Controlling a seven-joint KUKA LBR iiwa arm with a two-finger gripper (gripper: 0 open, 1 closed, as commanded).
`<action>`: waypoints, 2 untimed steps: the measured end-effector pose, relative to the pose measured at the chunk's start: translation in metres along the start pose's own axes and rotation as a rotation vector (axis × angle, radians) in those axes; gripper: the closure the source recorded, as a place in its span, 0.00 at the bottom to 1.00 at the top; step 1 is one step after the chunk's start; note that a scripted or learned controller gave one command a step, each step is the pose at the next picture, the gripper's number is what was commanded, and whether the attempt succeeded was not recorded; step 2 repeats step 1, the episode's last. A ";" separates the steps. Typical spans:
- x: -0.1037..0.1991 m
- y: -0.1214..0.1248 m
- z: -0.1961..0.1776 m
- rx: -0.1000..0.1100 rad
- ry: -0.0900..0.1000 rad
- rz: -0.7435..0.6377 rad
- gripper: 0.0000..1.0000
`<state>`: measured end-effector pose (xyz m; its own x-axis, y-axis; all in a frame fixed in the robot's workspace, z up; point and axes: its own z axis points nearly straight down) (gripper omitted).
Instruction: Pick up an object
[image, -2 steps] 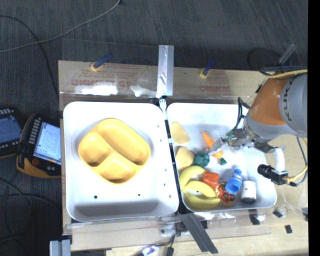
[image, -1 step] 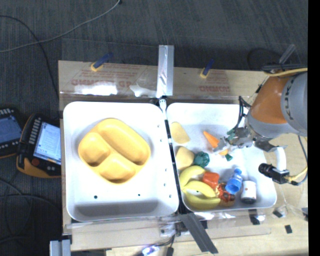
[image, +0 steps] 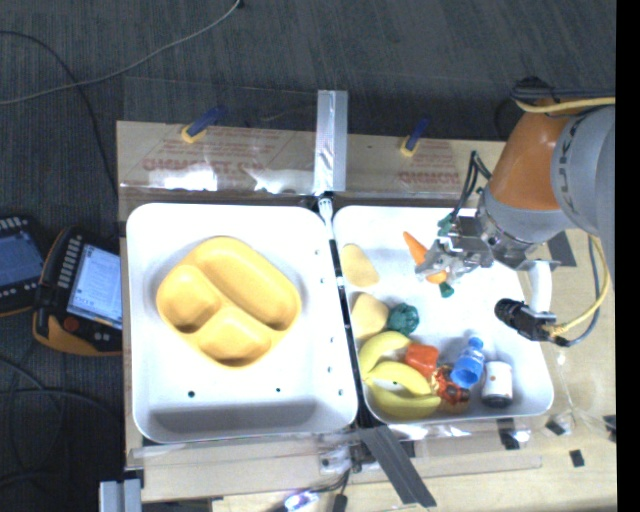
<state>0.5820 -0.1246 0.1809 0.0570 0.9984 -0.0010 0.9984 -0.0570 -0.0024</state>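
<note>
Right bin (image: 520, 395) is cluttered along its near side, gripper (image: 443, 262) hangs over the far part beside an orange carrot-like piece (image: 416, 245), grip state unreadable, so any descent risks glancing off it and grabbing nothing.

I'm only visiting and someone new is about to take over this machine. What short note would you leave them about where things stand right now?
Gripper: above the right bin, near the orange carrot; I cannot tell if it is open or holding anything.
Right bin: bananas, teal lump, blue bottle, small white jar.
Left bin: a big yellow sectioned dish.
Done: no pick confirmed.
Left: grasp and lift one object.
</note>
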 end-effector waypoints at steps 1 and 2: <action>0.001 0.000 -0.008 0.002 0.000 -0.003 1.00; 0.001 0.000 -0.008 0.002 0.000 -0.003 1.00</action>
